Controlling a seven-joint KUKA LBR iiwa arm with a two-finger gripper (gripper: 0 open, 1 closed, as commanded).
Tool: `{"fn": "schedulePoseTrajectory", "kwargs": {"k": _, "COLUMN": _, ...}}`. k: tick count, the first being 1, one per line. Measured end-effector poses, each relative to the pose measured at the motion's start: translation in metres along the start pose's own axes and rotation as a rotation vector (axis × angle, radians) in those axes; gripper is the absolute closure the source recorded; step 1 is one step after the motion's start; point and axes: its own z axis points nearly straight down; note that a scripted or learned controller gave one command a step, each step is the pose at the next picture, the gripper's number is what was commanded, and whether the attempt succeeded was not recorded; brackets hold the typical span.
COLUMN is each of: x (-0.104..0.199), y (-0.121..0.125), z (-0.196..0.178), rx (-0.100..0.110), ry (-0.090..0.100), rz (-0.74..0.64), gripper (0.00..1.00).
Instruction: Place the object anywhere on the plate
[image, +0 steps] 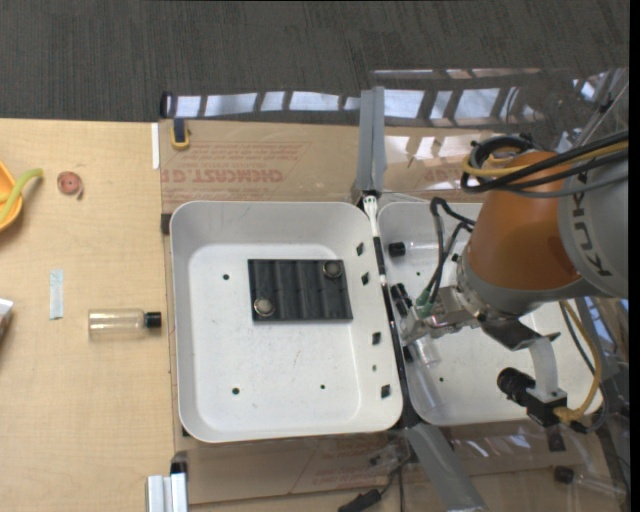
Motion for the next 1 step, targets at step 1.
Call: {"fn": "schedulePoseTrajectory", "kwargs": {"k": 1, "x": 0.0084, "y": 0.0894, "z": -0.0007, "rx": -0.002, "ry": -0.001, "rz": 0.015, "gripper": 1.00}}
